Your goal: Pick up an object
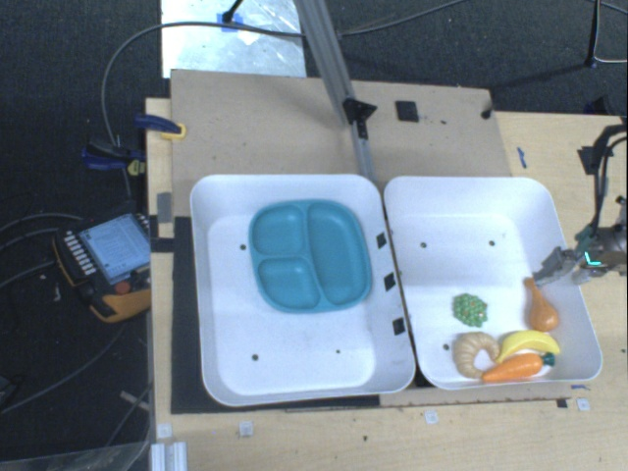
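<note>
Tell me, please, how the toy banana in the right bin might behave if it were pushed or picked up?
The banana looks like smooth moulded plastic, so probably stiff, light and a bit slippery. Its curved shape may let it rock or spin when nudged. It lies against the carrot, so a push would likely shift both.

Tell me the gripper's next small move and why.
Probably ease the gripper down and slightly toward the orange pear-shaped toy just below it. It sits at the right bin's right edge, and that toy lies nearest, a little apart from the banana.
</note>
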### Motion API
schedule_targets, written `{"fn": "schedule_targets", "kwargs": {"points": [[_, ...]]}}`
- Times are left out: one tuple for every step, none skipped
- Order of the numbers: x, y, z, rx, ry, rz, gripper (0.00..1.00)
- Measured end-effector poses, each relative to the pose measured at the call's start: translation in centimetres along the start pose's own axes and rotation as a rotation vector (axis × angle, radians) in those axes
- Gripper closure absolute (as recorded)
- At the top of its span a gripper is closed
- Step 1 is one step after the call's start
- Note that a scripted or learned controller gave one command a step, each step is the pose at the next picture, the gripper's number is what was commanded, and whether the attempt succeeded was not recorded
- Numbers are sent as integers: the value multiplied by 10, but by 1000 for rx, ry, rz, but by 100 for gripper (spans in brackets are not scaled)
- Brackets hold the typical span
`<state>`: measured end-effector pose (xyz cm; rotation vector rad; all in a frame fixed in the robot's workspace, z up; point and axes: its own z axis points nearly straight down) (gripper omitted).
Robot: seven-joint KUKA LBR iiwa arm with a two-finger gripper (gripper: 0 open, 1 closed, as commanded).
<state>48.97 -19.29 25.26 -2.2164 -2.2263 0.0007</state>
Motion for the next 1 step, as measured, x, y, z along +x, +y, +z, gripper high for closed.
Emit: {"fn": "schedule_targets", "kwargs": {"points": [[0, 1, -1, -2, -1, 0, 0]]}}
